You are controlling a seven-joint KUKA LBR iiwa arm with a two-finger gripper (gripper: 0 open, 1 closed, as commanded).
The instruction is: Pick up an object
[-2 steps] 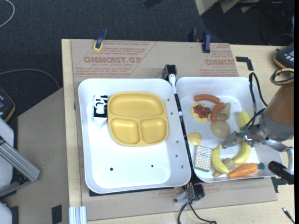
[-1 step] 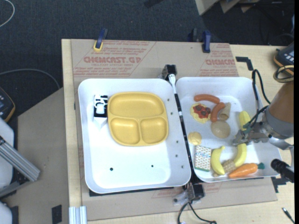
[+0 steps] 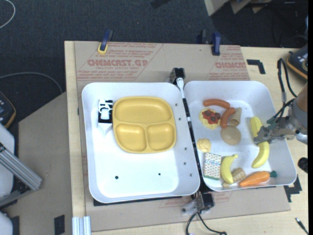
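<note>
Here the gripper (image 3: 268,134) hangs at the frame's right edge, above two bananas (image 3: 262,154).
Finger state: cannot tell; best to centre over one banana before descending.

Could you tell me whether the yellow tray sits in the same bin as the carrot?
No, the yellow tray lies in the left bin, while the carrot lies in the right bin.

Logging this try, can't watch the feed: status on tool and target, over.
Tool low in right bin, between two bananas, grip unreadable. Nothing seen held. Carrot and sausages close by. Yellow tray in left bin.
</note>
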